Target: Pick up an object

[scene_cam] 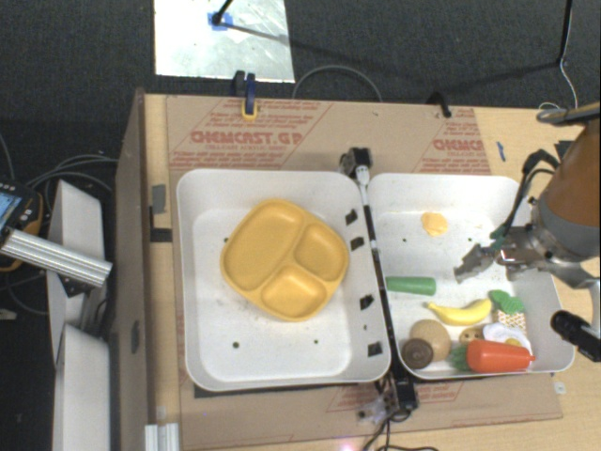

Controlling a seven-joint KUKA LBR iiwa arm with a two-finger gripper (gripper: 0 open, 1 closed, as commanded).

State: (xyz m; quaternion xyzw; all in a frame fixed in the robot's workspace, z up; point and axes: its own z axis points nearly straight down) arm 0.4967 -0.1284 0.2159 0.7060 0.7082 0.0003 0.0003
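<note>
Two shallow white bins side by side. Left bin [202,280]: a yellow three-compartment plastic plate [285,259], lying flat near its middle. Right bin [451,191]: small round yellow piece [434,223] toward the far side; green cylinder [410,286] lying near the dividing wall; yellow banana [459,312] just nearer; brown round kiwi-like fruit [424,342], orange-red carrot-shaped toy [498,355] and small green leafy pieces [505,301] crowded in the near right corner. Gripper [474,263] hangs over the right bin, above the banana; cannot tell whether spread or pressed together.
</note>
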